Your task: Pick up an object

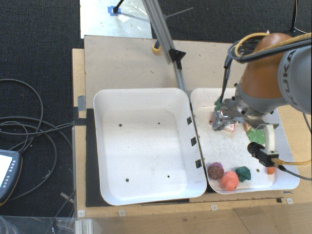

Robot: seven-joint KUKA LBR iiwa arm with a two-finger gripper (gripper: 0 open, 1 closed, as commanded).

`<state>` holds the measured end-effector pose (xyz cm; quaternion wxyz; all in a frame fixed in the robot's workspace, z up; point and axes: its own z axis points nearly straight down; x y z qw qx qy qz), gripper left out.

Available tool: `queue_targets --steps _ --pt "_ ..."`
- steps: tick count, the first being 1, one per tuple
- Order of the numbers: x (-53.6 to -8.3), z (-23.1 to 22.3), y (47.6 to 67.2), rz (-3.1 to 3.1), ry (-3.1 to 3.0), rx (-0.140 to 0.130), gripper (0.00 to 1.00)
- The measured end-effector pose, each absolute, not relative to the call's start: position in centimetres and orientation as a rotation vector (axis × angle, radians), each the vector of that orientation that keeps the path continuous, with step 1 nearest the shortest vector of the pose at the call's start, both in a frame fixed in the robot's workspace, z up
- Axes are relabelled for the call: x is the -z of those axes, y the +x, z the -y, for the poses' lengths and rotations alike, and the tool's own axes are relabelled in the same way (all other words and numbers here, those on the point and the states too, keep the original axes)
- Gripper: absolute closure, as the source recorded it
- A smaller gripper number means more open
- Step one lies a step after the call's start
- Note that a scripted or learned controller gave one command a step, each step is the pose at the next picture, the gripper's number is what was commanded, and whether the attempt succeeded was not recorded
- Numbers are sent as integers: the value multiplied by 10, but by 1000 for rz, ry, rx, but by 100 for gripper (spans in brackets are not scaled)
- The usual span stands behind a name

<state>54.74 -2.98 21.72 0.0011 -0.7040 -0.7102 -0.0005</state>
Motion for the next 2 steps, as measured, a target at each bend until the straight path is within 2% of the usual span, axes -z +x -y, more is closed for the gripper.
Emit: queue_targets --steps 1,2 --pt "-211 -24 533 2231 -2208 2 100" --pt "-228 -80 516 2233 -2208 6 100"
